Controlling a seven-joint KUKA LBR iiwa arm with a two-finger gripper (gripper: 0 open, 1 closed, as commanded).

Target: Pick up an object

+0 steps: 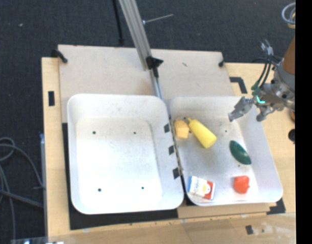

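Left bin (80, 136) sitting bare on the tabletop (110, 67); all objects lying in the right bin (270, 161). At its 10 o'clock a small tan block (182, 130) is touching a yellow bottle-shaped toy (202, 132), which is looking light, smooth plastic, maybe slippery; best taken across its narrow body. At 6 o'clock a red-and-white carton (201, 188) is looking light and crushable. At 3 o'clock a dark green oval (240, 153), low and rounded, likely rolling. At 5 o'clock a small orange-red piece (241, 184). Gripper (250, 111) is hovering over the bin's 1 o'clock corner, fingers spread wide, nothing between them.
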